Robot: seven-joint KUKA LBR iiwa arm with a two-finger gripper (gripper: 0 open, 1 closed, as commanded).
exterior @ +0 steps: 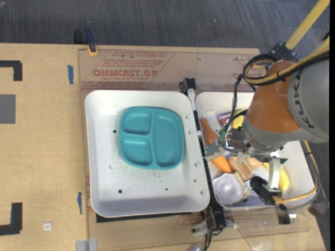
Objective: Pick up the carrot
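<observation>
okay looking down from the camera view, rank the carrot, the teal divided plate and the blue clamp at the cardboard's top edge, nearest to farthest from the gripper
1. Carrot, right bin, beside the gripper.
2. Teal divided plate, left bin's middle.
3. Blue clamp, far upper left.

Grey arm [314, 101] reaches from right, orange band above wrist; gripper [238, 143] pointing down.

The left bin [104, 192] gives me wide room: a teal tray [152, 137] sits mid-floor, with bare white all around it. The right bin [309, 156] is tight. My own wrist [272, 114] hangs over its middle, cables [256, 69] looping above. Along its left wall a carrot [222, 164], a clear cup [227, 188] and a yellow piece [283, 178] crowd close together, with little passage between.
</observation>
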